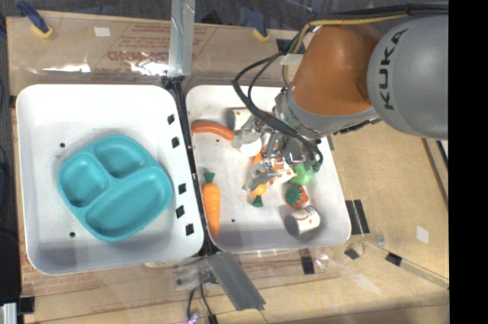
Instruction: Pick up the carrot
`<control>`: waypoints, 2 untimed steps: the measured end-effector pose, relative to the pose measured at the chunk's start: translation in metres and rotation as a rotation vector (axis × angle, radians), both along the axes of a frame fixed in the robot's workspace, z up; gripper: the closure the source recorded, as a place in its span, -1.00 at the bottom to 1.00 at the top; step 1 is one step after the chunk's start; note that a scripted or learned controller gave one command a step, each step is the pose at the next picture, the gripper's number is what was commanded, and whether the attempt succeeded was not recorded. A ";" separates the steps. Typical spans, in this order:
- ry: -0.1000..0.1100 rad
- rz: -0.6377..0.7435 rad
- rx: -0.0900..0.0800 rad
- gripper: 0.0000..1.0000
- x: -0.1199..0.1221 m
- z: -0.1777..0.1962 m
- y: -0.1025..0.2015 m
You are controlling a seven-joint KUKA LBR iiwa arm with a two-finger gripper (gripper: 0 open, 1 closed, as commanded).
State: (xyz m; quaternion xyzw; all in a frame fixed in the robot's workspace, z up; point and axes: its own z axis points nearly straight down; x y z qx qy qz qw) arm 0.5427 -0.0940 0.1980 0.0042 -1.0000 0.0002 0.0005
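Your carrot [211, 206] lies lengthwise along the right bin's [335, 219] left wall, left of the gripper [267, 162]; finger state unclear.

Arm [381, 78] cut off at right edge. Its wrist hides part of right bin [229, 235]. Small objects beneath gripper [267, 162] overlap in clutter; identities not resolvable. Finger state indeterminate.

Teal divided plate [114, 185] in left bin [30, 162].
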 end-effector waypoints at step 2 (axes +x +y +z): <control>-0.001 0.119 0.001 -1.00 -0.002 -0.107 -0.016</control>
